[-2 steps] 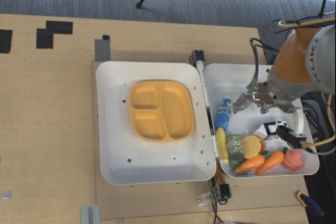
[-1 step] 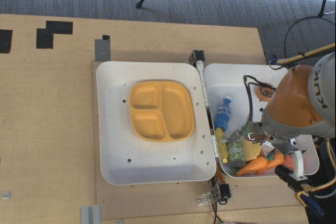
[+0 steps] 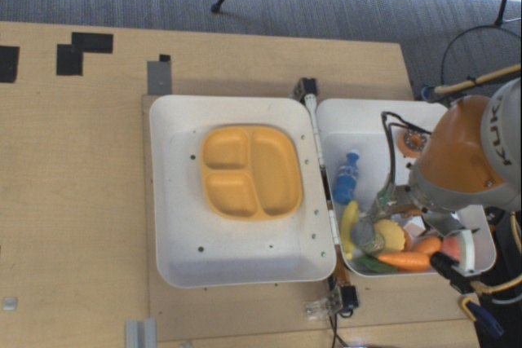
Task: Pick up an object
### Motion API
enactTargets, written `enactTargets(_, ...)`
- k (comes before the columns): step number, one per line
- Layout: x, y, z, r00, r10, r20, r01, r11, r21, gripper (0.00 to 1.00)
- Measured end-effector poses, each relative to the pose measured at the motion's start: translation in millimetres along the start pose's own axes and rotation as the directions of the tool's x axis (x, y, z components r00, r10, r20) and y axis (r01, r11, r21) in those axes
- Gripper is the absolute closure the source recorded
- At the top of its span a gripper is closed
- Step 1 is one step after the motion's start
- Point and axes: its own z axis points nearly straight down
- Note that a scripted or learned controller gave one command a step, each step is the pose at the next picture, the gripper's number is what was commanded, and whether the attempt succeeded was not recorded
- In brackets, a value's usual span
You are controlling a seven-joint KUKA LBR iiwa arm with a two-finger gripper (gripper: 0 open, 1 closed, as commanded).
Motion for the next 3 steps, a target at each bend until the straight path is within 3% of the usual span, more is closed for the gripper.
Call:
enactTargets(1,0,0,0,1.0,0.0,0.0,0.0,1.0,0.001,0.0)
enactTargets(2,-24,23,15,0.933,0.36,-0.001,-0.36,0.933,0.013,0.0)
enactTargets(3,-78,56,16,0.999,0.044,-0.001,-0.044,0.999,0.011,0.0)
